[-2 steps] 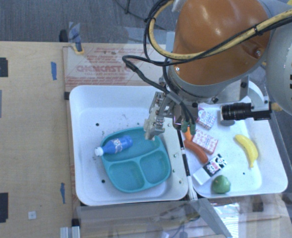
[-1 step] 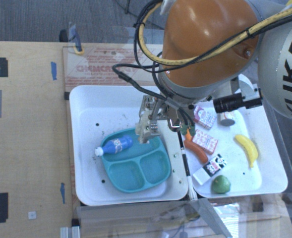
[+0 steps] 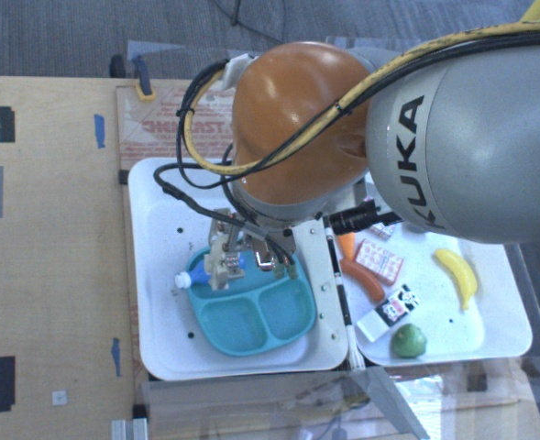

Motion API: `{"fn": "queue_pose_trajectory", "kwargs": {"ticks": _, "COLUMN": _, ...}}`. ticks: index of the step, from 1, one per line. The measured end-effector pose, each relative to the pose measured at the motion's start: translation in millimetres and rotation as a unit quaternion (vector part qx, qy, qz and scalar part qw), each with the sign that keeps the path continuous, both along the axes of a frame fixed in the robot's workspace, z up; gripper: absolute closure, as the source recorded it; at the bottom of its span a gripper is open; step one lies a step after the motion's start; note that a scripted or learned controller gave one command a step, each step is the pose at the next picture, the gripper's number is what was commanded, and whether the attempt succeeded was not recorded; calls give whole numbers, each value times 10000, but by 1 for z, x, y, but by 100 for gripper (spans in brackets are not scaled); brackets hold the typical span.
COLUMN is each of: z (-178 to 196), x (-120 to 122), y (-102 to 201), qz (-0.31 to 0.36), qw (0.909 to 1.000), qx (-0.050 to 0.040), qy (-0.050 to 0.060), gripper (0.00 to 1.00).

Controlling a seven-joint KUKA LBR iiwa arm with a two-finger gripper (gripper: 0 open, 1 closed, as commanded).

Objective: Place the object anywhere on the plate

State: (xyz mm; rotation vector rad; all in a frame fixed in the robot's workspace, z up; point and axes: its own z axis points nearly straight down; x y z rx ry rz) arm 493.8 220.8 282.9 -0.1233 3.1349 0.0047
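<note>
Hand (image 3: 222, 266) low over the teal divided plate's (image 3: 256, 317) upper-left corner in the left bin (image 3: 155, 246), grip impossible to read, small blue-and-white object (image 3: 194, 278) right at the fingers, banana (image 3: 459, 275), green apple (image 3: 409, 340) in the right bin (image 3: 499, 328)

The plate (image 3: 256, 324) lies in the left bin (image 3: 155, 273); banana (image 3: 459, 275) in the right bin (image 3: 503, 333).

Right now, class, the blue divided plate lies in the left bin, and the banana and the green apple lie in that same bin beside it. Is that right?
Not quite. The plate does lie in the left bin, but the banana and the apple lie in the right bin, as the camera view shows.
</note>
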Motion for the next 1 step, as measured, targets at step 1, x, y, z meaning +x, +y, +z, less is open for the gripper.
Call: {"fn": "queue_pose_trajectory", "kwargs": {"ticks": 1, "z": 0, "x": 0, "y": -1, "qz": -8, "qw": 10000, "qx": 2, "qy": 0, "gripper": 0}}
